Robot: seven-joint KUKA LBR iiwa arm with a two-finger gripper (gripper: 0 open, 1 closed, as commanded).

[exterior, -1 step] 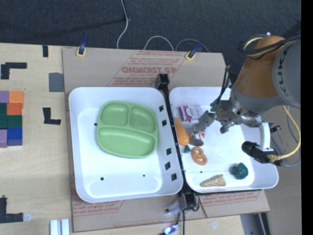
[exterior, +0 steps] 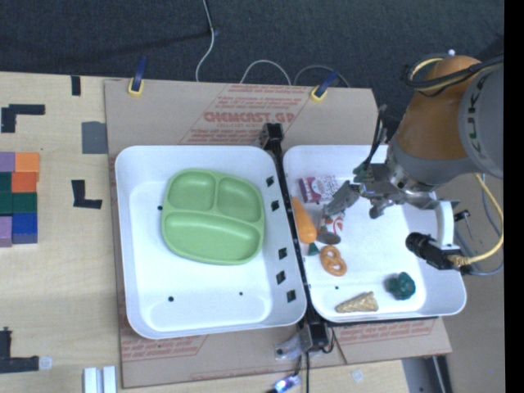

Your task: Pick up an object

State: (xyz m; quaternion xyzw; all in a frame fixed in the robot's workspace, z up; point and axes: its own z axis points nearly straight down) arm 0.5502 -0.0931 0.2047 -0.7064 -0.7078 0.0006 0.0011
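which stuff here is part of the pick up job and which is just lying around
Job: claw; right bin holding carrot, pretzel, teal toy, tan wedge, snack packet.
Lying about: green plate, colored blocks, cardboard sheet.

Green plate (exterior: 214,217), orange carrot (exterior: 304,222), teal ball (exterior: 401,285), white bins (exterior: 135,219).

One camera sits high above the desk (exterior: 57,301), looking down at a slant. Both white bins fall within its frame: the left bin (exterior: 139,301) near the middle, the right bin (exterior: 442,305) beside it. Dark floor (exterior: 98,15) runs along the top. The arm (exterior: 446,117) enters from the right, fairly close.
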